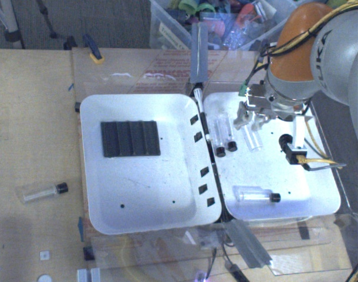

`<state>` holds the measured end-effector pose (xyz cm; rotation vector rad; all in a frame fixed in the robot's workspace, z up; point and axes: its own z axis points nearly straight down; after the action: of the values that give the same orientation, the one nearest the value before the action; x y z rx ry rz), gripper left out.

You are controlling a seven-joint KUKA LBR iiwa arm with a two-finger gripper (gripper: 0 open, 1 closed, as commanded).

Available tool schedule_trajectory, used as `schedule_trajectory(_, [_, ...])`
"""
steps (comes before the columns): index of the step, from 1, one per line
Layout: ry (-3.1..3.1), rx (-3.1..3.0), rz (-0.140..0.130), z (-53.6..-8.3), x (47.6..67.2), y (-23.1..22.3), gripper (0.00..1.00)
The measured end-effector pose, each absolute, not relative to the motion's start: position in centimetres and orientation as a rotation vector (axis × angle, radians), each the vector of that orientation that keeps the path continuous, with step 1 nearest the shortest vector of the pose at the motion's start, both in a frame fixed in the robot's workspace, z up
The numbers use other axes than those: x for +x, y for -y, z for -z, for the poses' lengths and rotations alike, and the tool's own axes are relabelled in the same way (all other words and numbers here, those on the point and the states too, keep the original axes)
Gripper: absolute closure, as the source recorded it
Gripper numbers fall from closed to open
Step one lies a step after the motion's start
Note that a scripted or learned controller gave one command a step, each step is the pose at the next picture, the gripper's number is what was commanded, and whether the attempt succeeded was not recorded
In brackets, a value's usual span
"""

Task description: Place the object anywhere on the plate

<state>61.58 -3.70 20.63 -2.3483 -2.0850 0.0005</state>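
Presently, the right bin [320, 198] is holding three clear vials [223, 135], two upright-lying side by side, one [255, 196] apart. Left bin [91, 204] is carrying a black ridged plate [130, 138]. Hand [249, 122] is hovering above the right bin; grip state undeterminable.

The plate [131, 138] lies in the left bin [185, 213], toward its back. Right of the plate, past the divider [207, 151], two vials [223, 135] lie side by side in the right bin [320, 198]. A third vial [256, 196] lies nearer the front. Far left of the plate, a vial [44, 191] lies on the bench [26, 98].
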Motion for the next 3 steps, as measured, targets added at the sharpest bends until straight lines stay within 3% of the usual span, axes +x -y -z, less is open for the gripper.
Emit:
schedule_trajectory(1, [2.203, -2.234, -0.004, -25.0, 56.1, -1.8, 1.00])
schedule_trajectory(2, [1.559, -2.728, -0.002, -35.8, 51.5, -8.9, 1.00])
schedule_trajectory(3, [1.097, -2.941, -0.009, -27.8, 53.3, -14.7, 1.00])
